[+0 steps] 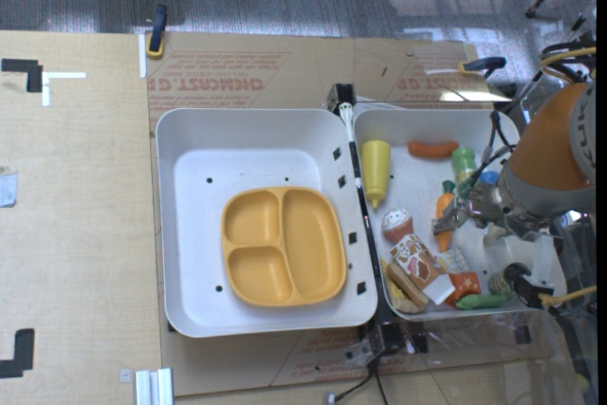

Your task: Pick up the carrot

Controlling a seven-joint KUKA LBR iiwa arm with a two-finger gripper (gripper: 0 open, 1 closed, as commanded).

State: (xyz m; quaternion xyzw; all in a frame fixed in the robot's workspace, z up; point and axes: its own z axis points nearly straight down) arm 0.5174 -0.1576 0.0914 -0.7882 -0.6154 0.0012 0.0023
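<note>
The tool point(446, 223) hangs low in the right bin point(417, 123), reaching in from the right, with its tip just at the carrot point(445, 207). Whether it is apart or together, I cannot tell, since the parts at the tip are dark and too small to read. The carrot lies near the middle of the right bin, orange with a green top pointing far, and it looks to be resting on the bin floor (nothing shows it raised).

Around it the bin is crowded. A green bottle point(463, 163) stands just beyond the carrot, and a sausage point(432, 148) lies farther off toward the far wall. A yellow bottle point(376, 168) sits by the left wall. Nearer the front are a small can point(396, 225), a printed box point(414, 261), a red packet point(465, 285) and a green pepper point(482, 302).

The left bin point(190, 147) holds a yellow tray point(283, 245) with three wells. Both bins sit on cardboard on the desk point(66, 232).

As for the task, I judge the approach to be done and the tool placed over the carrot. Gripping it and lifting it are left.
</note>
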